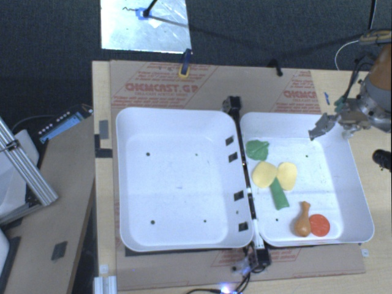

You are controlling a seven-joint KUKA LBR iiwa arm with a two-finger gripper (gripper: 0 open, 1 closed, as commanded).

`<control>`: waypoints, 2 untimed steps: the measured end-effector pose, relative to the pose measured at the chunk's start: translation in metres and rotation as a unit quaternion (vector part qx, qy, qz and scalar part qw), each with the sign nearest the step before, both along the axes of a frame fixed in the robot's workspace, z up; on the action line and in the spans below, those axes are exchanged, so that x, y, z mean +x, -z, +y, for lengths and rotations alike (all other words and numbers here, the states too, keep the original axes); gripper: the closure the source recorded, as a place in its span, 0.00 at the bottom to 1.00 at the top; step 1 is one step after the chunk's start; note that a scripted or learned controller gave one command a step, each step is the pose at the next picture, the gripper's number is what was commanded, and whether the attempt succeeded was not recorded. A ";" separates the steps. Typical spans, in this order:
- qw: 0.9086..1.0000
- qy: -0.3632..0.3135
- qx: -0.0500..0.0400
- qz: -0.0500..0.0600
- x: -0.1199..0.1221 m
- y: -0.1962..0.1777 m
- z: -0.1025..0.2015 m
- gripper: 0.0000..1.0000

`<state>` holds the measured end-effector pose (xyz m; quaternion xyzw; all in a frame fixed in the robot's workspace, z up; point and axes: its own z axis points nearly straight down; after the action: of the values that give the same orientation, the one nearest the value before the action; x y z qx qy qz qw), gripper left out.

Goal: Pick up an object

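Camera view: cardboard (160, 84) under the bins reads "CHEMCAST G P".

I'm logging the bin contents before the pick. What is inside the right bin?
The right bin holds a green leaf, two pale yellow pieces, a green stick partly under them, an orange gourd and a red disc.

You're looking down on a light wooden counter (61, 182) topped with a cardboard sheet (202, 84) printed in red letters. Behind it the floor is dark carpet (49, 35), with a shiny silver panel (144, 17) lying on it. At the left edge you get an aluminium frame rail (24, 170). Black cables (245, 41) trail across the carpet.
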<state>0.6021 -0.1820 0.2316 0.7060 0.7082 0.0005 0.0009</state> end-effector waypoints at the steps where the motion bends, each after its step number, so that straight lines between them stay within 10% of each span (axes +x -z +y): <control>1: 1.000 0.003 0.001 0.004 -0.030 0.154 -0.025 0.00; 2: 1.000 0.001 -0.001 -0.002 -0.026 0.136 -0.025 1.00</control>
<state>0.5766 -0.2071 0.0959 0.7066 0.7076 0.0011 0.0028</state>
